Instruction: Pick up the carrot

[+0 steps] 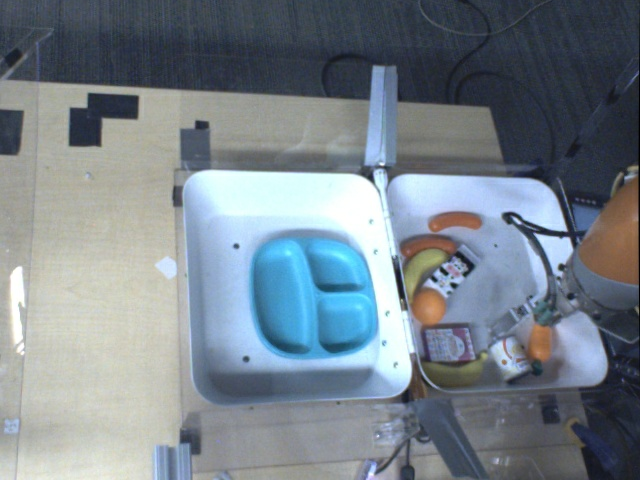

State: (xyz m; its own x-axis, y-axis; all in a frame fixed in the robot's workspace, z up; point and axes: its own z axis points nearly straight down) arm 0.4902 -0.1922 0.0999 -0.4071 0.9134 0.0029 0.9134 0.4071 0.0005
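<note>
From the overhead camera, I am reaching in from the right over the right bin [590,363], with my gripper [541,320] hanging low near that bin's front right corner. The carrot [540,343] is standing on end right under my tip, but I cannot tell how my jaws are standing or whether they are closing on it. In the right bin a small white container [510,356] is lying just left of the carrot, and the blue divided tray [312,295] is sitting in the left bin [215,268], well apart.

Fixed overhead camera, slanted down, both white bins [200,268] framed
</note>
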